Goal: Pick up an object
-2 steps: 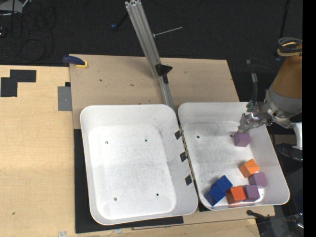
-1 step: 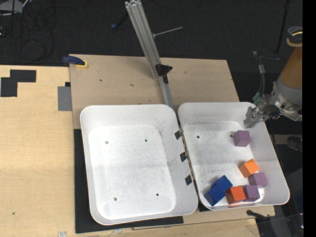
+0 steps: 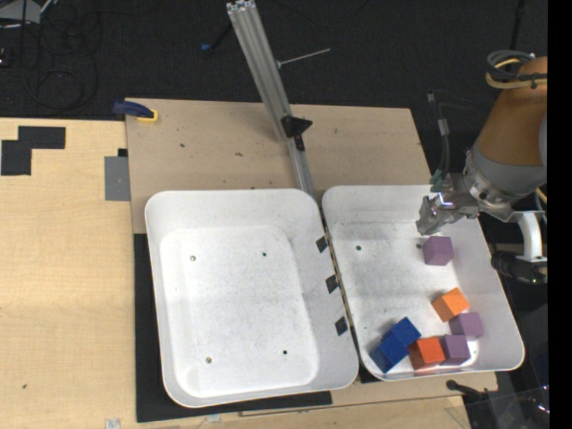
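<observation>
My gripper [image 3: 434,221] hangs over the right bin [image 3: 375,275], near its far right side, on the grey arm with an orange band. A purple cube [image 3: 438,251] lies on the bin floor just below and in front of the fingertips, apart from them. At the bin's near right corner lie an orange cube [image 3: 450,304], a second purple cube [image 3: 466,324], a third purple cube [image 3: 457,349], an orange-red cube [image 3: 428,352] and a blue block [image 3: 396,342]. Nothing shows between the fingers.
The left bin [image 3: 237,293] stands beside the right one, joined by black clips [image 3: 332,283]. A slanted aluminium bar [image 3: 268,88] rises behind the bins. A blue and yellow clamp [image 3: 136,110] sits at the bench's far left corner.
</observation>
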Controlling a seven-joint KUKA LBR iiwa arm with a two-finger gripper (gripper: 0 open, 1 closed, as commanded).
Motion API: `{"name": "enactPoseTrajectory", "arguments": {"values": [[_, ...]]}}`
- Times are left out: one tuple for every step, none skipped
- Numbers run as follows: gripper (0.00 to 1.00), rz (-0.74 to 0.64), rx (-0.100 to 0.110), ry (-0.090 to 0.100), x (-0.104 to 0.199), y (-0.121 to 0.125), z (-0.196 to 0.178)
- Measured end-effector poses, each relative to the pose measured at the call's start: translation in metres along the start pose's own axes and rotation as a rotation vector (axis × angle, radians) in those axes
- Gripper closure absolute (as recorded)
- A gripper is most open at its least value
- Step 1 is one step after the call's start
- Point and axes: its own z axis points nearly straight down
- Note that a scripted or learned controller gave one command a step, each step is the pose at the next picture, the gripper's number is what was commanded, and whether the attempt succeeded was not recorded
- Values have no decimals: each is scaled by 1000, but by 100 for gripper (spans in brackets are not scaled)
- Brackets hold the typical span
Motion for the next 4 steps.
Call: {"name": "enactPoseTrajectory", "arguments": {"values": [[100, -1, 0, 1, 63, 7, -5], [100, 0, 1, 0, 108, 14, 0], [100, 0, -1, -1, 154, 20, 4], [100, 0, -3, -1, 195, 27, -4]]}}
